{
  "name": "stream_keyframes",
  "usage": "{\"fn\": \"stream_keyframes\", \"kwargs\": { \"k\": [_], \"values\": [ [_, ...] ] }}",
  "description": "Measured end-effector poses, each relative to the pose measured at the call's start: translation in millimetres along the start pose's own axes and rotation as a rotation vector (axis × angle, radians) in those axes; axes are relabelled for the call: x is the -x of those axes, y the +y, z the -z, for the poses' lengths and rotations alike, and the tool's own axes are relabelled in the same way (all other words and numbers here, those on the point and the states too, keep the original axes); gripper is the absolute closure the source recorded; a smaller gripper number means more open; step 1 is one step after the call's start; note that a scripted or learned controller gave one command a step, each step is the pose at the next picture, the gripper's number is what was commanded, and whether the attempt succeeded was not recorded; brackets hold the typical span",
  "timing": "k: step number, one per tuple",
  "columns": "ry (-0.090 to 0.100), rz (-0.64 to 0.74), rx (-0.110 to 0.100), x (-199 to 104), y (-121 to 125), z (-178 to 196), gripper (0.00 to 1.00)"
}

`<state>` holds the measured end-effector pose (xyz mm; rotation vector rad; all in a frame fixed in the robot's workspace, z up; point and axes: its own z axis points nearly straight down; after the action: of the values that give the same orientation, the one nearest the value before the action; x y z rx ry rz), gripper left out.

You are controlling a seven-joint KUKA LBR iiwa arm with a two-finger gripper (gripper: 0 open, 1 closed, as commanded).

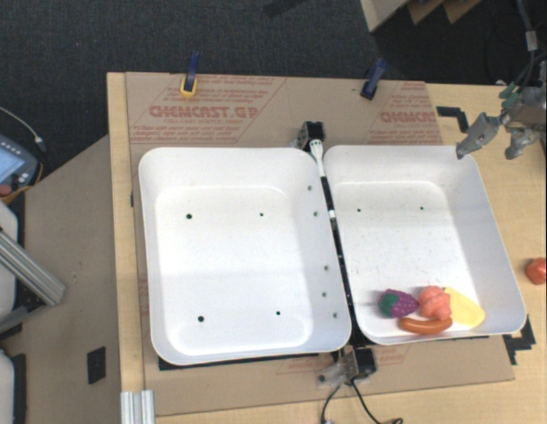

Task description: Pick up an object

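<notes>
Gripper (496, 137) poised wide open beyond the far right corner of the right bin (485, 201).
Toy grapes (398, 303), hot dog (424, 325), strawberry (436, 302) and lemon (467, 311) are clustered in its near corner.

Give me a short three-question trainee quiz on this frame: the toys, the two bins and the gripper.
1. True or false: the purple toy lies in the left bin.
2. Which toy lies nearest the front rim of the right bin? A) the yellow piece B) the orange sausage-shaped toy C) the pink-red toy
3. Fill in: the gripper sits over the right bin's far ____ corner, with nothing between its fingers.

Key
1. False; it lies in the right bin, in a cluster near the front right corner.
2. B
3. right; its fingers stand spread, far from the toys.
</notes>
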<state>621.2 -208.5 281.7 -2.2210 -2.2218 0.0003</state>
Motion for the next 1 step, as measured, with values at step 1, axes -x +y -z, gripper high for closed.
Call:
{"fn": "stream_keyframes", "kwargs": {
  "k": [1],
  "values": [
    [0.002, -0.003, -0.006, 16.1, -51.6, -47.3, 0.00]
  ]
}}
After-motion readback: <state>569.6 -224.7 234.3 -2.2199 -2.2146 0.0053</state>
